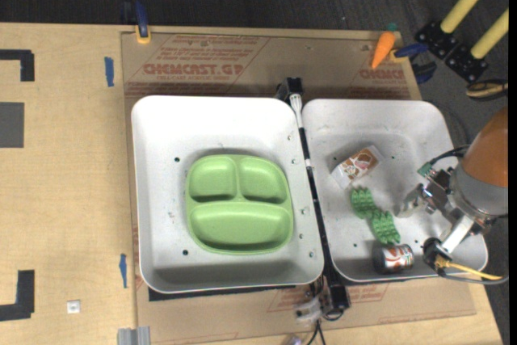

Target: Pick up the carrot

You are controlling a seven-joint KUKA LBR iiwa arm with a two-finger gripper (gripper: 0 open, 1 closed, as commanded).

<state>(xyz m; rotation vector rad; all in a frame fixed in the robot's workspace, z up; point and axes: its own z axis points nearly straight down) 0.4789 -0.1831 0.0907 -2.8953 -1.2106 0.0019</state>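
Nearest me, along the bottom of the frame, a small can lies on its side at the front wall of the right bin, with a green studded block just above it and a small printed packet beyond that. My gripper sits at the lower right of the frame, low over that bin's right side; I cannot tell how its fingers stand, and I see nothing held in it. The left bin carries a green divided plate.

The trouble is farther back. The carrot lies outside both bins, on the brown board at the upper right of the frame, just beside a blue clamp. I judge the main risk is closing on bin clutter instead, since the can and block are far nearer. Reaching back, the arm must clear the bin's far rim, and the clamp could foul a finger.
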